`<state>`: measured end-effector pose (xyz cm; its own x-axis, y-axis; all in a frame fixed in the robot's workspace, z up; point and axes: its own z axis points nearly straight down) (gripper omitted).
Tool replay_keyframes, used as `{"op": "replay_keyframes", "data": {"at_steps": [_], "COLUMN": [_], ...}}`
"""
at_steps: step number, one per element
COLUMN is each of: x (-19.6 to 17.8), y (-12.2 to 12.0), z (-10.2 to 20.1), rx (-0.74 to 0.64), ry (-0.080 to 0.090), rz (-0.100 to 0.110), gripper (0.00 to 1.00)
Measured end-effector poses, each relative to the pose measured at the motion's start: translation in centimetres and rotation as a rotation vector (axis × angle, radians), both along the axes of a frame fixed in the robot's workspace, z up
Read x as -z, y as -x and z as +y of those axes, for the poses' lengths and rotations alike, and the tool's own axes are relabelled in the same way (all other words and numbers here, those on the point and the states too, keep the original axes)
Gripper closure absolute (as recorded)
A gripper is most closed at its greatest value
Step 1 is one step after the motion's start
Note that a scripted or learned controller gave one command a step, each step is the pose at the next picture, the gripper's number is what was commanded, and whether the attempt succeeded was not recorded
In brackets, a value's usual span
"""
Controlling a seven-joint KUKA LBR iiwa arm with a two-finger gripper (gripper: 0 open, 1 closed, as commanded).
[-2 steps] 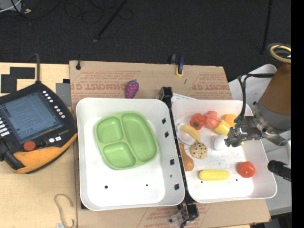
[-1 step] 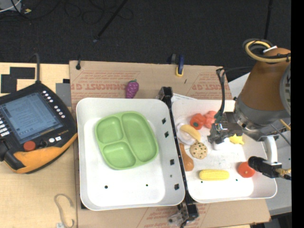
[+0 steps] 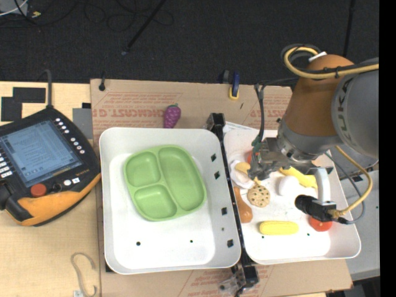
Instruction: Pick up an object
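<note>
The right bin holds several toy foods: a speckled cookie, a yellow oblong piece, an orange-brown sausage, a white egg shape, a yellow banana, a red piece and a small orange piece. My gripper hangs low over the upper left part of this bin, just above the cookie and next to the orange piece. The arm's orange band and wrist hide the bin's far right corner.
The left bin holds a green divided plate. A purple grape bunch lies on the cardboard behind that bin. A teach pendant rests at the far left. A black clamp sits between the bins at the back.
</note>
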<state>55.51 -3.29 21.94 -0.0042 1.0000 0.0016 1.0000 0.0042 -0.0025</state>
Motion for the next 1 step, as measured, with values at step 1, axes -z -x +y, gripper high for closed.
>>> {"op": "replay_keyframes", "data": {"at_steps": [1], "x": [-0.93], "y": [-1.96], "z": [5.83], "rx": [-0.001], "ry": [-0.001], "rz": [-0.001], "gripper": [1.00]}}
